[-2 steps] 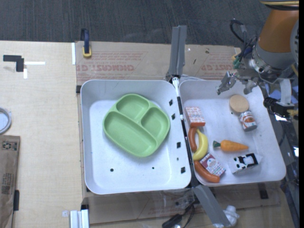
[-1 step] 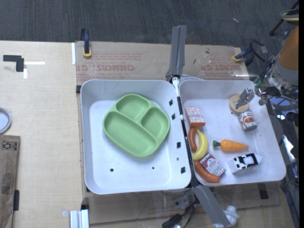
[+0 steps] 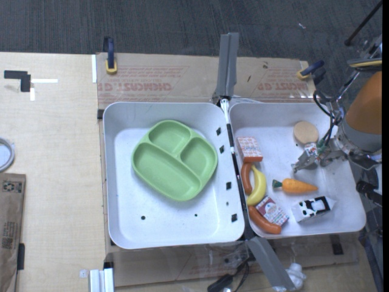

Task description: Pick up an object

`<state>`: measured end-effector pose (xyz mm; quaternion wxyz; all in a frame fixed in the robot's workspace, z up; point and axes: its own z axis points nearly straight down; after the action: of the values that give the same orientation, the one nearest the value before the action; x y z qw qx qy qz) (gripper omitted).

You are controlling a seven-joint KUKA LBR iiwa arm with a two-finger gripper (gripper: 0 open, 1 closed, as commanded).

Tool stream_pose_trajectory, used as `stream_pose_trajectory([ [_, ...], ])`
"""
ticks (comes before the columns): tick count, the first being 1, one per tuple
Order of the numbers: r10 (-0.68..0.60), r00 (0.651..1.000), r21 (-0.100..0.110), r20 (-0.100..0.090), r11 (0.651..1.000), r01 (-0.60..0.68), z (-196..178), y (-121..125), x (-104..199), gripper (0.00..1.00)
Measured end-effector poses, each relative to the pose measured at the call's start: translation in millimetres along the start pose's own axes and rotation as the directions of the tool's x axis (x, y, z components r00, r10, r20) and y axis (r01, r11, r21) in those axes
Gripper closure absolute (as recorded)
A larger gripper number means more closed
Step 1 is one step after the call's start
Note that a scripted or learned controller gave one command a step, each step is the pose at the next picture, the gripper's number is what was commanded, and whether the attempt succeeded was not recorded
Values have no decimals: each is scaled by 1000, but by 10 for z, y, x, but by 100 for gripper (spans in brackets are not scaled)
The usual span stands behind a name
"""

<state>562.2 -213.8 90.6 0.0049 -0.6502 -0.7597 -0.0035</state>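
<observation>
Dark grey carpet lies beyond my pale wood tabletop, where brown cardboard underlies two white bins. The left bin carries a green divided plate. My tool hangs low in the right bin; its grip I cannot tell. Just below it lies the carrot.

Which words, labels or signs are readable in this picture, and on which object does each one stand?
"CHEMCM21 GF": roughly this, in red, upside down on the cardboard sheet behind the left bin; the rest is blurred.
The same red print repeats on the cardboard behind the right bin, too blurred to read.
Recycling sign: on the brown paper bag at the left edge.
Small red-and-white box and the snack packet: print too small to read.
</observation>
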Motion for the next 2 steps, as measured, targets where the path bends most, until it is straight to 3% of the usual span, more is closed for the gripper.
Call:
stream_pose_trajectory([
  [1,5,1000,1,7,1000,-5,-80,-9,-37,100],
  [2,257,966,-1,12,967,-257,-1077,321,521,100],
])
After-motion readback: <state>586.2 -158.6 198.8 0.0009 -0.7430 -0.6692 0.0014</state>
